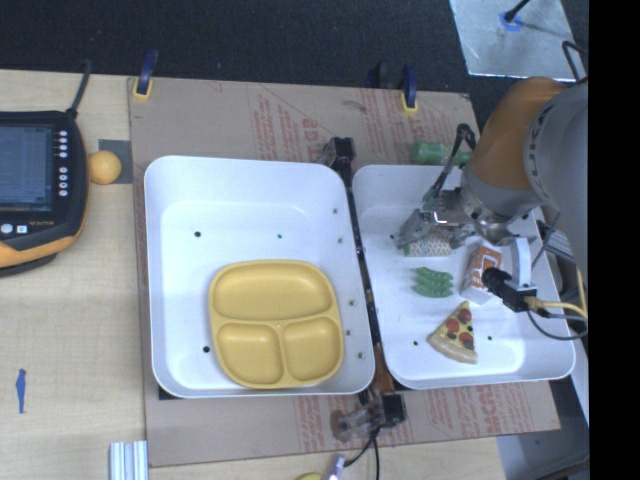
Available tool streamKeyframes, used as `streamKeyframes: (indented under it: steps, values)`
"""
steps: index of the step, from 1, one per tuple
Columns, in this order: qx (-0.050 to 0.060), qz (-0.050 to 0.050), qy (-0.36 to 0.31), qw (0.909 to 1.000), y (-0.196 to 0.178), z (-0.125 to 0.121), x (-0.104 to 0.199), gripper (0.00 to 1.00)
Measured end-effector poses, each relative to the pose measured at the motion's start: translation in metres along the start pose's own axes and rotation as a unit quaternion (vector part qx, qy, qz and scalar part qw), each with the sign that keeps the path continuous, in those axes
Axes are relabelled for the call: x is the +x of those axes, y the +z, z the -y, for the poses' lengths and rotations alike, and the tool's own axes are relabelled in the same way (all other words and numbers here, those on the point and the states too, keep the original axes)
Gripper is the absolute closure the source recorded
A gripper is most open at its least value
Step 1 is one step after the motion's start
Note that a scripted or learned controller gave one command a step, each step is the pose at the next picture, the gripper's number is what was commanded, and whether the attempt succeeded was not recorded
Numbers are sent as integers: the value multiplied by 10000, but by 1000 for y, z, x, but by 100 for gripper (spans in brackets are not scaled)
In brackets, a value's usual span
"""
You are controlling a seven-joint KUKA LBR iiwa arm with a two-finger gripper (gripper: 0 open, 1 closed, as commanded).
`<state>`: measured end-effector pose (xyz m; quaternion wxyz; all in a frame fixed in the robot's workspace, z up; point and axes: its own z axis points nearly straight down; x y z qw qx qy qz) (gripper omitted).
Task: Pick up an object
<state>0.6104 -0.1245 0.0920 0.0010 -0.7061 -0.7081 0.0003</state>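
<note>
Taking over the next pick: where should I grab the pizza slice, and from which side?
Probably straight down, closing across the two long edges of the pizza slice near its wide crust end. It lies flat in the right bin, with open floor on both sides.

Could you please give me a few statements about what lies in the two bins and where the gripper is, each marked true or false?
1. The yellow divided tray lies in the left bin. True.
2. The pizza slice lies in the left bin. False: it lies in the right bin.
3. The gripper is over the right bin. True.
4. The green object rests on the yellow divided tray. False: it lies on the right bin's floor, above the pizza slice in the view.
</note>
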Motion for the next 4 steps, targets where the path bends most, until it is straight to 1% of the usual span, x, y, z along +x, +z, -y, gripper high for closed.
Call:
streamKeyframes:
  steps: [1,2,3,4]
  values:
    - [8,-1,-18,10000,-10,0,-1,100]
    - [-3,-3,-6,10000,-100,41,56,100]
    - [1,-3,-4,10000,-125,38,102,100]
    - [13,-3,-6,10000,-143,63,152,100]
